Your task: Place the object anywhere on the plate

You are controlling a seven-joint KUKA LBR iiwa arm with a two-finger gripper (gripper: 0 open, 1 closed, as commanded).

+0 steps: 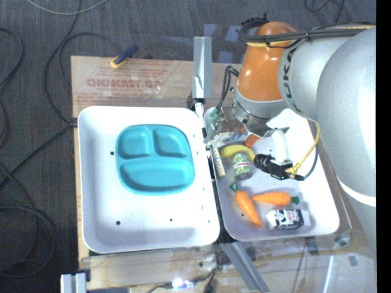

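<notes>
1. Left bin [91, 224]: shallow, white, square with rounded corners. It holds the plate.
2. Plate [156, 159]: turquoise, three compartments, two small ones at the far side and one wide one at the near side. It lies flat in the upper middle of the left bin, with nothing on it.
3. Right bin [324, 215]: shallow, white, touching the left bin along its left edge. It holds all the loose objects listed below.
4. Arm [317, 60]: grey, with an orange band [266, 60] above the wrist, reaching in from the right over the far part of the right bin.
5. Gripper [223, 127]: low over the far left corner of the right bin, beside the bins' shared edge. Whether it is spread or pressed together cannot be told; the wrist hides it.
6. Yellow object [231, 150]: in the right bin, just below the gripper, apart from the plate.
7. Green jar-like object [242, 163]: touching the yellow object's near side.
8. Two carrots: one [246, 205] slanted, one [275, 198] lying crosswise, near each other in the near half of the right bin.
9. Black-and-white item [285, 218]: just beside the carrots, nearest the front rim.
10. Cardboard sheet [131, 84]: under the far side of the left bin.
</notes>
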